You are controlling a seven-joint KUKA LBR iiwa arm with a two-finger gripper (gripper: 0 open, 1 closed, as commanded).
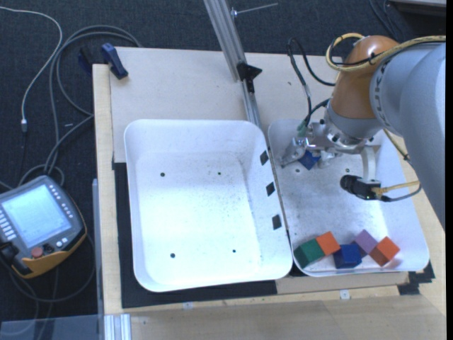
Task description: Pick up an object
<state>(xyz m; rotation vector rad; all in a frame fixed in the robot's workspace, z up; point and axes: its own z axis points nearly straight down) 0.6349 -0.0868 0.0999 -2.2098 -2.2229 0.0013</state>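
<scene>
In the right bin [396,190], the hand [309,153] grips a blue block [308,160] between its closed fingers.

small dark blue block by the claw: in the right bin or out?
In. The small dark blue block sits within the right shallow white bin, at the claw.

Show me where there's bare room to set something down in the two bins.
Left bin: its whole floor. Right bin: the strip between the gripper up top and the cube row along the near wall. Crowded: that near wall, and under the arm.
</scene>
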